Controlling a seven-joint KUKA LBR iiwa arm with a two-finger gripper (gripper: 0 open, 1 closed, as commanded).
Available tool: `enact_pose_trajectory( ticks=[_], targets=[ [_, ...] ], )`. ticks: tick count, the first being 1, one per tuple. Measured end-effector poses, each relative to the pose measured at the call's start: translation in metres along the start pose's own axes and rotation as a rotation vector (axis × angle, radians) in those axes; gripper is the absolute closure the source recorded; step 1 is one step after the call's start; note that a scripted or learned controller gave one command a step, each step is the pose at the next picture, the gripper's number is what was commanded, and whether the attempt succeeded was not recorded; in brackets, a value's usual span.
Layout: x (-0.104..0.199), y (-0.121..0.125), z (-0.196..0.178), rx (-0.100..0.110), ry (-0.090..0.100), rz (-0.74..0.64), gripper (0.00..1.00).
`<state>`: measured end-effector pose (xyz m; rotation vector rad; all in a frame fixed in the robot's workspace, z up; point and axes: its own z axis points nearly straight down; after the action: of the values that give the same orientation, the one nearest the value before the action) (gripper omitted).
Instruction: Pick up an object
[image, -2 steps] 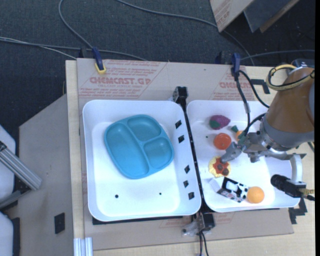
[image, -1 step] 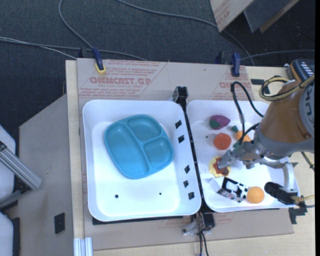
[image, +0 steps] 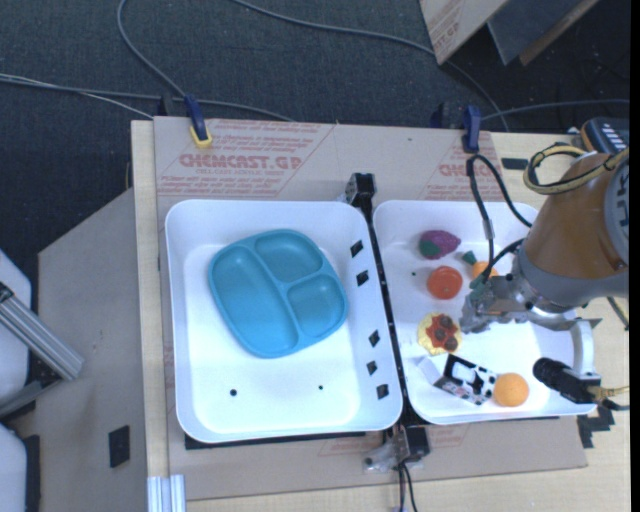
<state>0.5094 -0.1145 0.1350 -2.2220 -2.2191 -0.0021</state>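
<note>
Grey arm (image: 585, 255) with a broad orange band, black cables (image: 487, 215) looped alongside, ending in a grey metal gripper (image: 478, 312).

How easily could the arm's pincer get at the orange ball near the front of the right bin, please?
Probably easily: the orange ball lies uncovered in the right bin, close to the pincer, with just the black-and-white item beside it.

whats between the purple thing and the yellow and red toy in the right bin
In the camera view, a red-orange round toy lies between the purple toy above it and the yellow and red toy below it, apart from both on the white floor of the right bin.
</note>
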Motion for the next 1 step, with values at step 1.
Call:
enact_pose_trajectory(
  ticks=[1],
  targets=[
    [-0.0010, -0.0024, -0.0635, -0.007, -0.003, -0.002, 1.00]
  ],
)
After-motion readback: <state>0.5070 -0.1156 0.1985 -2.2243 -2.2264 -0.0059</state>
